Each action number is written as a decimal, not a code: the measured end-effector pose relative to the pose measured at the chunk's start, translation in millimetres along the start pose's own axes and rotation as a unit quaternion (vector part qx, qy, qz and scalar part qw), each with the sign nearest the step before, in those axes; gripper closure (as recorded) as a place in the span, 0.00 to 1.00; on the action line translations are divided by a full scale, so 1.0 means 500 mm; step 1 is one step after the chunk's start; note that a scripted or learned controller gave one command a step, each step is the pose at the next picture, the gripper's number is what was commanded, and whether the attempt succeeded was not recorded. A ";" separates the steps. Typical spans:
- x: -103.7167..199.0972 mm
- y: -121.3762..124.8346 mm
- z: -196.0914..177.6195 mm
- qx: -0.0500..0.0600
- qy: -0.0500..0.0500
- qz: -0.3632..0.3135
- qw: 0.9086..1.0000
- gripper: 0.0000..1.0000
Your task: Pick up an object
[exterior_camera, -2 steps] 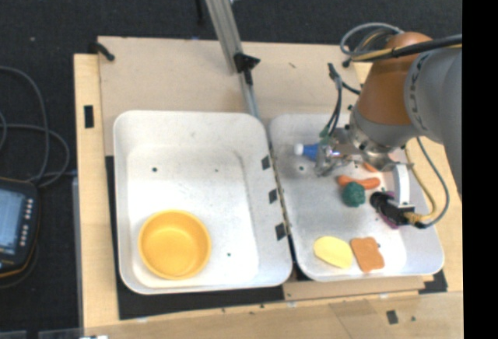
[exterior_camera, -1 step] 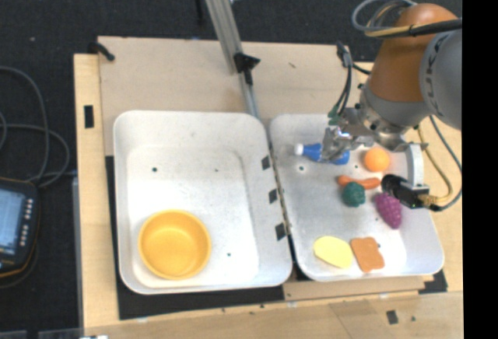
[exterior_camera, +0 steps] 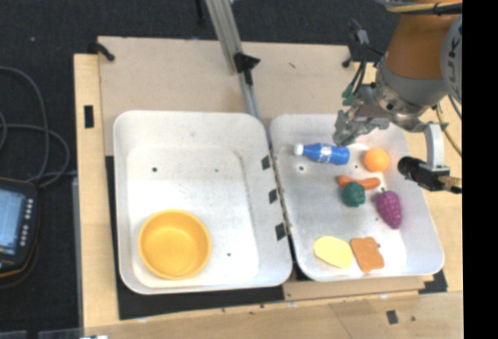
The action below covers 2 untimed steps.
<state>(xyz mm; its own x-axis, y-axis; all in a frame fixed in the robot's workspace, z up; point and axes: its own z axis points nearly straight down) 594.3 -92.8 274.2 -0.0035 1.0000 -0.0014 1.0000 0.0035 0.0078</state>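
Pincer [exterior_camera: 347, 130] low over the right bin [exterior_camera: 311, 252], near its far edge, just above the cap-end half of a blue bottle [exterior_camera: 323, 153] lying on its side; bottle touching or nearly touching the tip, not visibly clasped. Opening of the pincer impossible to tell at this slant. Toward the bin's right edge: orange ball [exterior_camera: 377, 159], green-topped carrot [exterior_camera: 355, 190], purple grapes [exterior_camera: 389, 207]. Near its front edge: yellow slice [exterior_camera: 333, 252], orange block [exterior_camera: 367, 254]. In the left bin [exterior_camera: 194, 135], front-left corner: yellow bowl [exterior_camera: 174, 243].
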 end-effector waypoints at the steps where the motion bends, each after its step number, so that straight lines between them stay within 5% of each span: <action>1: 0.094 -0.010 0.004 0.003 0.001 -0.001 1.000 1.00; 2: 0.212 -0.012 0.015 0.004 0.001 -0.002 1.000 1.00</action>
<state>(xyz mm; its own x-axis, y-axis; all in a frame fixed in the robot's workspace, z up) 588.2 13.3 266.6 -0.0075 1.0000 0.0011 1.0000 0.0075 0.0005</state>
